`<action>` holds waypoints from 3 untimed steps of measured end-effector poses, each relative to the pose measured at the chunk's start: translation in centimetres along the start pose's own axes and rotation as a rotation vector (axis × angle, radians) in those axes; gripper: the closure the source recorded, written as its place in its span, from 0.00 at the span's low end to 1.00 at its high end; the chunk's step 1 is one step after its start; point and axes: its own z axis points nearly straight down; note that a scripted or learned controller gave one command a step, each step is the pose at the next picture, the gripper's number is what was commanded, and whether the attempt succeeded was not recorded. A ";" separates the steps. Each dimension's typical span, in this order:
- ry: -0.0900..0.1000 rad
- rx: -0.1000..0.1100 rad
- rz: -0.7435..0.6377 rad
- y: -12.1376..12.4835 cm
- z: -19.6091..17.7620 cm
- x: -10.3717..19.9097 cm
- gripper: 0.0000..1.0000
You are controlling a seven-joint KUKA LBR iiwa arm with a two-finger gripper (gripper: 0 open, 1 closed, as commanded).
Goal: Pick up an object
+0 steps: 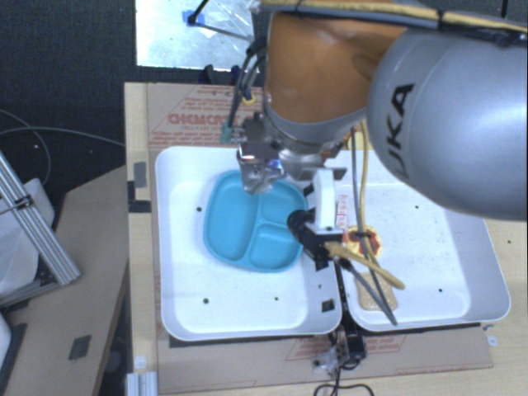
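**Gripper over rim of blue plate, left bin: grasp not confirmed**

1. Bench layout. Two shallow white bins sit side by side on a brown cardboard sheet with red print [191, 119]. The left white bin [239, 310] and the right white bin [455, 280] touch along their shared wall.

2. Task item. A light-blue plastic plate with raised dividers [238, 231] lies flat in the left bin, in its right half and toward the far wall. The dividers split it into one large compartment on the left and smaller ones on the right. It appears upright and level.

3. Arm. The grey arm [450, 97] enters from the right and crosses above the right bin. Its orange band [318, 56] sits directly above the wrist.

4. Gripper. The metal two-finger gripper [261, 178] points down at the far rim of the blue plate. Whether it is released or clenched cannot be told, and contact with the rim cannot be confirmed. No item can be seen grasped.

5. Other contents. In the right bin, hard against its left wall, lies a small cluster: slender yellow sticks [381, 276] crossing a dark thin rod [378, 294]. Just beyond them is a small orange-red item [370, 239], too small to identify.
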 end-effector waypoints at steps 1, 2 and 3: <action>0.000 -0.001 0.004 -1.0 5.2 -2.0 1.00; 0.000 -0.002 0.001 4.2 9.9 -9.3 1.00; -0.001 -0.008 0.006 0.5 -3.9 -14.2 1.00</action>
